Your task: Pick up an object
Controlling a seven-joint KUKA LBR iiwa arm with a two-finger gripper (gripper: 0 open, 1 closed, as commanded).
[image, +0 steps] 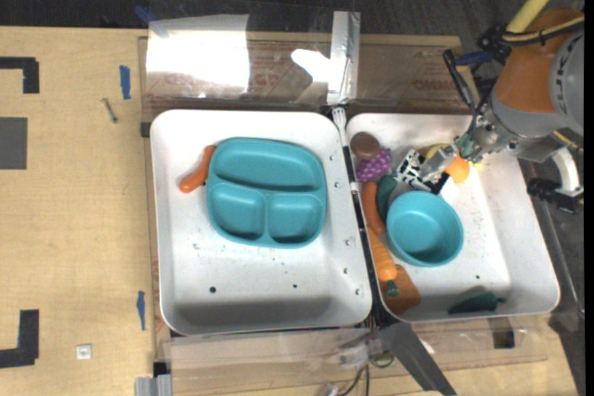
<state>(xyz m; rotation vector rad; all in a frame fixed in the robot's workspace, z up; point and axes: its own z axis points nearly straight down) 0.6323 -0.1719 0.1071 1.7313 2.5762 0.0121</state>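
The pale wooden counter (74, 227) bore two shallow white bins side by side: the left bin (176, 227) and the right bin (510, 236), touching along their inner rims. Black corner marks (26, 74) lay on its left part.

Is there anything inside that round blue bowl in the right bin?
The bowl looks empty inside; its smooth teal bottom shows. Whatever lies beneath it is covered.

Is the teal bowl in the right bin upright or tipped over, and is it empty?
Upright and empty: the bowl shows its round opening to the camera, with a bare teal inside.
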